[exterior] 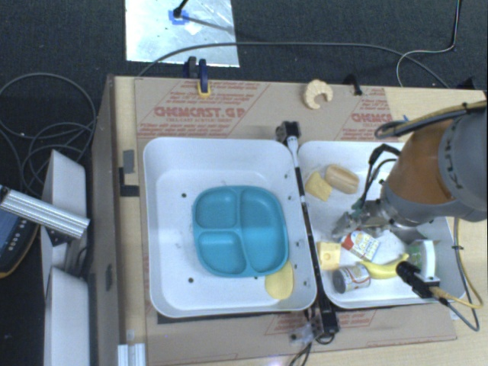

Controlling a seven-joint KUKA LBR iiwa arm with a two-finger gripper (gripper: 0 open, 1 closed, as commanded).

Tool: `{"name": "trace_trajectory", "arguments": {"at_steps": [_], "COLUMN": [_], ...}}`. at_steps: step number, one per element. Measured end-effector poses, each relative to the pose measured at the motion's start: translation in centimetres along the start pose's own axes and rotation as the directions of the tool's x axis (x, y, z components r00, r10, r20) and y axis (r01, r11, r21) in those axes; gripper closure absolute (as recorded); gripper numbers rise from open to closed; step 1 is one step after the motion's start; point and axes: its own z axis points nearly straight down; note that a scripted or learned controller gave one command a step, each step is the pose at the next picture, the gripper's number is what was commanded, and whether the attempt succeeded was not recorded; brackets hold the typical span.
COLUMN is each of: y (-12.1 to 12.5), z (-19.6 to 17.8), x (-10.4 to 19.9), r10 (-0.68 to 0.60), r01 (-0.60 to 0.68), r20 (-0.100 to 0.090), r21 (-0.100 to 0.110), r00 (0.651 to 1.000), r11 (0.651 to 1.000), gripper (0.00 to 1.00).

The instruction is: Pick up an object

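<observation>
Right now, banana (383, 268) lies lengthwise left-right, tips curving up, near jaws (357, 218).

Blue divided plate (240, 231) in left bin (164, 204), end effector (364, 218) low over right bin (335, 155), banana (383, 267) beside it

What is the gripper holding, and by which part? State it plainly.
Cannot be told: the gripper sits low among items in the right bin.

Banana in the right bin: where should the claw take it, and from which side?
Grip the banana across its narrow middle, coming straight down. It lies flat and curved, with a small can at its left end and a white-green item at its right, so the midsection looks freest.
</observation>
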Motion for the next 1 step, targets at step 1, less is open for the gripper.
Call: {"name": "trace_trajectory", "arguments": {"at_steps": [1], "y": [0.14], "z": [-1.09], "x": [0.05], "r10": [-0.002], "r01": [0.002], "r20": [0.0], "r21": [-0.004], "r00": [1.0], "r11": [1.0], "gripper": [1.0]}}
